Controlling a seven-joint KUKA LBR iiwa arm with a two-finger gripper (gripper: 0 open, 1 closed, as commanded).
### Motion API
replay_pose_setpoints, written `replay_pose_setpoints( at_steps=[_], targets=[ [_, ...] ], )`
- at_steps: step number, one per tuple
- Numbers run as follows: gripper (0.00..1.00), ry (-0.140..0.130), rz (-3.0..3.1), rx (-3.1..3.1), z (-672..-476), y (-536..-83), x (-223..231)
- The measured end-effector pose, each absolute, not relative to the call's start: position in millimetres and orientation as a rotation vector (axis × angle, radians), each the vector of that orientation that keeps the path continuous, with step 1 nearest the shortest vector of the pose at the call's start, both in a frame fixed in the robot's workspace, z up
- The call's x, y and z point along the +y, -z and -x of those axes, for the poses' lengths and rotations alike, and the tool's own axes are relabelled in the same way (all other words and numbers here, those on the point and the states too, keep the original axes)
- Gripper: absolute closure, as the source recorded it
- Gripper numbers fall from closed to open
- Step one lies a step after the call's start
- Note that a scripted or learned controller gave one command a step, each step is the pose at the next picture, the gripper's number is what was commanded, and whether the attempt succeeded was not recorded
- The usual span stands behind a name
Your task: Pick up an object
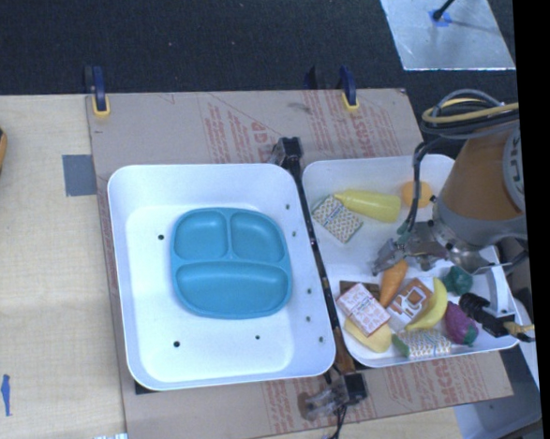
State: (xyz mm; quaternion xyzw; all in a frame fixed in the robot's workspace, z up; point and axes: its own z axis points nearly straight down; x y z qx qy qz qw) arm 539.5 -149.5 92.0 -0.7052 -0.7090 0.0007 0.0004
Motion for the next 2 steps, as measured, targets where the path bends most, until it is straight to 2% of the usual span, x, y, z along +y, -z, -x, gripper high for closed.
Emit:
replay_pose_setpoints(
  at_steps=[1, 2],
  targets=[
    [1.00, -0.004, 2.213, -2.229, -539.3, -102, -150],
    [1.00, -0.005, 2.208, -2.226, -526.0, -91, -108]
  ],
)
